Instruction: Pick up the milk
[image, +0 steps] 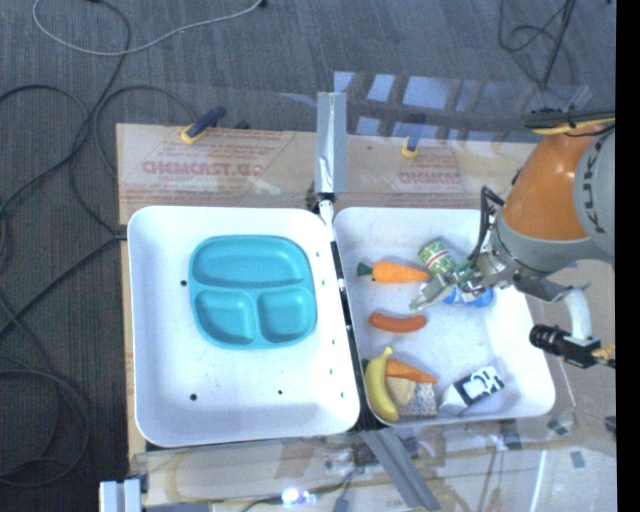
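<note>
1. The left bin (150, 300) held a blue divided tray (254, 290)
2. In the right bin (520, 345) lay a carrot (395, 271) and a sausage (397, 322), with a banana (377, 388) and a second carrot (410, 371) toward the near edge
3. A green can (436, 255) sat just beside the gripper (443, 288), whose fingers stood apart with nothing between them
4. The milk (478, 386), a small black-and-white carton, lay near the bin's front right corner, well apart from the gripper
</note>
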